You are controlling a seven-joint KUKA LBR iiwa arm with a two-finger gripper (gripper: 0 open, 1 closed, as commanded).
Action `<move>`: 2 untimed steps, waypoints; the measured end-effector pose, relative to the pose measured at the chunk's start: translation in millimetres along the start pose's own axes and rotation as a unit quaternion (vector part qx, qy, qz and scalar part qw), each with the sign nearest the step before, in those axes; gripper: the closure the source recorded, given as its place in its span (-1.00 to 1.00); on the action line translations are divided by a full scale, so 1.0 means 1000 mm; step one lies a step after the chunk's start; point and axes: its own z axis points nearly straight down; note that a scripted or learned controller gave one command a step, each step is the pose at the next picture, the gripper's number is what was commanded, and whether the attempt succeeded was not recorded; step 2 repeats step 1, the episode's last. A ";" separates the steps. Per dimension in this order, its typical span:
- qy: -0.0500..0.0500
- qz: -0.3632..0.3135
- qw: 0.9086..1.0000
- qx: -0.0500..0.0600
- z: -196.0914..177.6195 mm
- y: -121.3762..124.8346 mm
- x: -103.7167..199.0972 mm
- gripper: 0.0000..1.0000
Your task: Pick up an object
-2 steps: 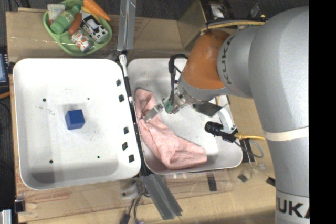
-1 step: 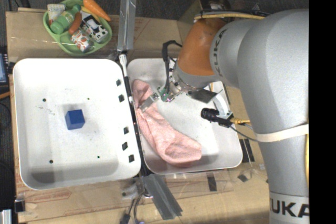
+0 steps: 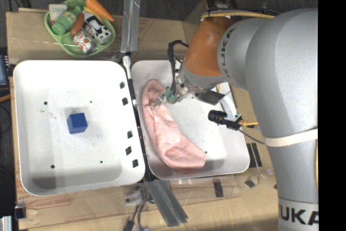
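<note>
Camera view: I see the gripper (image 3: pixel 168 97) down in the right bin (image 3: pixel 232 162), pinching the pink cloth (image 3: pixel 170 135) at its 11 o'clock end, while a blue cube (image 3: pixel 77 123) sits in the left bin (image 3: pixel 32 116).

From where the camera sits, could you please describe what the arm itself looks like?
The arm is bulky, rounded and light grey, with an orange band above the wrist. Black KUKA lettering marks its base, thin black cables loop beside the wrist, and the small gripper has a greenish tip.
</note>
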 end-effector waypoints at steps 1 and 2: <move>0.000 0.038 0.999 -0.001 -0.093 0.070 0.038 1.00; 0.000 0.038 0.999 -0.001 -0.093 0.070 0.038 1.00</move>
